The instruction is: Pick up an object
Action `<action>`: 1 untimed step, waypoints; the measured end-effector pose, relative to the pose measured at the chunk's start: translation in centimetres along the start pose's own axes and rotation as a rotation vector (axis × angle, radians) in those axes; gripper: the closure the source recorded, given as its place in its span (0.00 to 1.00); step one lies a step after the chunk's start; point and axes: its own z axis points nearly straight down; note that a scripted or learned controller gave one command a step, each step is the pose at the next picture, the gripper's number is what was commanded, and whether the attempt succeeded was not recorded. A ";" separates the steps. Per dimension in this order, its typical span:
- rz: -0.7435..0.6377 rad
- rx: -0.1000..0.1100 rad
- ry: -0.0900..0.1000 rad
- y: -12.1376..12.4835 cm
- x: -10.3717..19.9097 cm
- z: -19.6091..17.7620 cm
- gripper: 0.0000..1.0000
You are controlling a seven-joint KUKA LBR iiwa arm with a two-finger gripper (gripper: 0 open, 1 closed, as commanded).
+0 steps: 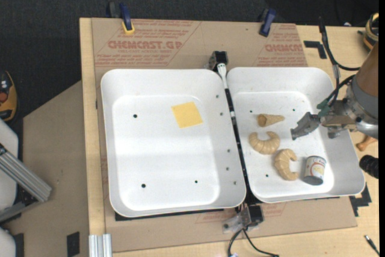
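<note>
Right bin (pixel 313 82): cone (pixel 270 120) upper centre, two croissants (pixel 265 142) (pixel 286 164) below it, can (pixel 313 169) lower right. Left bin (pixel 120 129): yellow square (pixel 187 114). Claw (pixel 299 130) at frame right, over right bin, holding nothing; finger spread cannot be told.

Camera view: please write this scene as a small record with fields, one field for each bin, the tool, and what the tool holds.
left bin: one flat yellow square slice
right bin: small tan cone-shaped piece, two curved tan croissant-shaped pieces, small grey tin can lying down
tool: above the right bin's right part, near the cone
held: nothing seen between its fingers
</note>
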 end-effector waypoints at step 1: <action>-0.001 0.016 0.005 -0.8 2.9 14.2 0.00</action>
